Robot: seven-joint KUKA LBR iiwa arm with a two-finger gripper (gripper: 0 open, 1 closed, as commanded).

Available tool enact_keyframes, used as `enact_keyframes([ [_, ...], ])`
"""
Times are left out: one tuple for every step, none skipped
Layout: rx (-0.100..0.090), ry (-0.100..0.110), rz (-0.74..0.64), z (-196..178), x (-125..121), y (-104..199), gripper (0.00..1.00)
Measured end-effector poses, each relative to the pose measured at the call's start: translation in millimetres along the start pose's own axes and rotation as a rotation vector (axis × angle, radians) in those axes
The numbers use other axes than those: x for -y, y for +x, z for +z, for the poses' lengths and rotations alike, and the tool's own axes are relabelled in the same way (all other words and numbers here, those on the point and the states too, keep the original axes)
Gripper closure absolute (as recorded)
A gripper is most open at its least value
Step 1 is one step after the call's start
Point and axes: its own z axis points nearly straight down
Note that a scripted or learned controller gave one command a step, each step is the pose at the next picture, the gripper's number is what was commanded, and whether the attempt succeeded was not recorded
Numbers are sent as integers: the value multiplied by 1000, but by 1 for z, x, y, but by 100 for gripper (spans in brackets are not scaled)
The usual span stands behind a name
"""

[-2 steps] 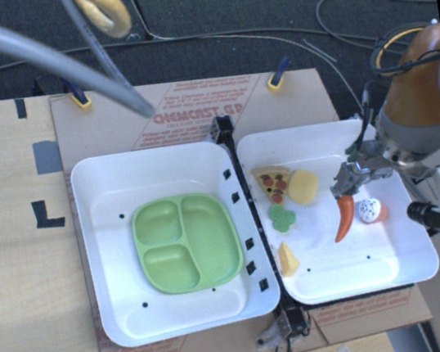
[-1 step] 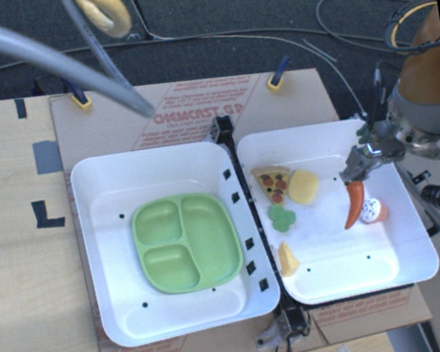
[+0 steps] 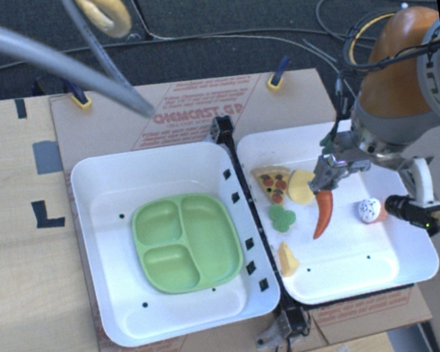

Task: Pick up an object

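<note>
My gripper (image 3: 324,183) is over the middle of the right bin (image 3: 408,265), reaching in from the right. Its fingers are shut on the top end of a red chili pepper (image 3: 322,214), which hangs down and left from the fingertips. Just left of the gripper lie a yellow piece (image 3: 300,186) and a pizza slice (image 3: 272,182). A green broccoli piece (image 3: 282,219) sits below them. A yellow cheese wedge (image 3: 286,260) lies near the bin's front left. A white dotted ball (image 3: 368,210) rests to the right of the pepper.
The left bin (image 3: 113,312) holds a green divided tray (image 3: 187,242). A black divider clip strip (image 3: 246,208) runs between the bins. The arm's grey and orange body (image 3: 397,93) hangs over the right bin's back right, with a black cable fitting (image 3: 412,211) beside the ball.
</note>
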Motion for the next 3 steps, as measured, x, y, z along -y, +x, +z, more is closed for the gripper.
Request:
enact_keyframes([
  [-1,-1,-2,-7,-4,57,100],
  [0,0,0,-10,2,107,100],
  [0,0,-2,-12,1,160,100],
])
